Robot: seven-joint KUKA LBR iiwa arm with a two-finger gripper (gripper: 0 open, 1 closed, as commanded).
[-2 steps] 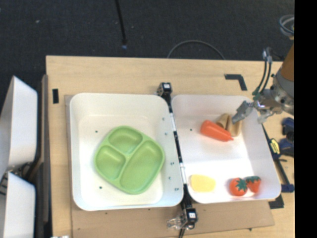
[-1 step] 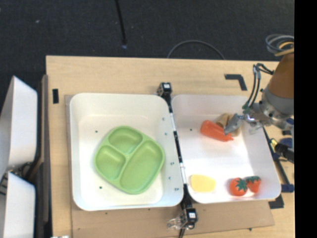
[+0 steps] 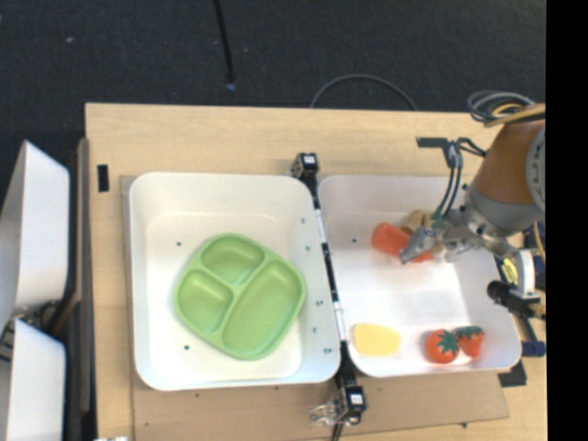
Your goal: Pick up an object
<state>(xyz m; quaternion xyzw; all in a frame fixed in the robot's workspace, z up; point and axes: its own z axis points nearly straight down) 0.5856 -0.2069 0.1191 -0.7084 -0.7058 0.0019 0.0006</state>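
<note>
Currently, left bin [image 3: 147, 200] holds a green divided plate [image 3: 241, 295]. Right bin [image 3: 367, 196] holds an orange-red object [image 3: 390, 238] near its back, a yellow piece [image 3: 377, 340] and a strawberry-like toy [image 3: 453, 344] at its front edge. Pincer [image 3: 418, 244] sits low, touching the orange-red object; opening and grip cannot be told.

Bins [image 3: 147, 356] white. Divided plate [image 3: 241, 295] light green. Toys: orange-red piece [image 3: 390, 238], pale yellow piece [image 3: 377, 340], red strawberries [image 3: 452, 344] with green tops.
</note>
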